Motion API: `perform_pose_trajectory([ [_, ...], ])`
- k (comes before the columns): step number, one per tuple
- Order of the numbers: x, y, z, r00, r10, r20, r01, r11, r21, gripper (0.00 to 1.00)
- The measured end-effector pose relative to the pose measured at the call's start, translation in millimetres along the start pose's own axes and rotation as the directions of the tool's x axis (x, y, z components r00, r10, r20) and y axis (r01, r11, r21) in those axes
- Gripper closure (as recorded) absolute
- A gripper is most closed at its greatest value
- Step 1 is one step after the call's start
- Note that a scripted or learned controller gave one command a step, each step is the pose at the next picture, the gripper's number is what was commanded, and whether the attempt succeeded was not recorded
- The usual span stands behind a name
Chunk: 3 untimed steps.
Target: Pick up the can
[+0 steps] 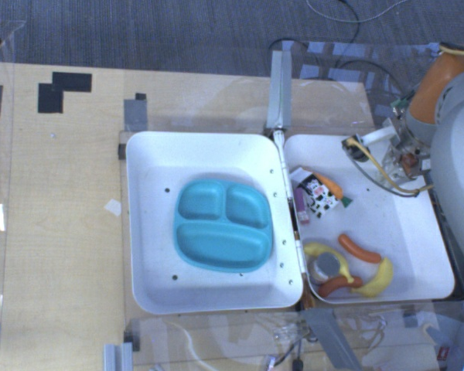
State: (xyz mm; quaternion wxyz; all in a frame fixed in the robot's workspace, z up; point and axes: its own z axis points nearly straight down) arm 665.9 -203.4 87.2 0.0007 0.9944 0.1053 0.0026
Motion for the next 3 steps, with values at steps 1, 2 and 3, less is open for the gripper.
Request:
perform_pose_trajectory([
  [1, -1, 0, 0, 1.0, 0.0, 0.001, 0.0, 1.0, 0.0, 1.0],
  [2, -55, -35, -2, 0.929, -0.371, -0.003, 0.371, 0.929, 0.0, 1.0],
  [3, -15, -2, 0, 0.964, -0.267, -0.001, 0.267, 0.964, 0.0, 1.0],
])
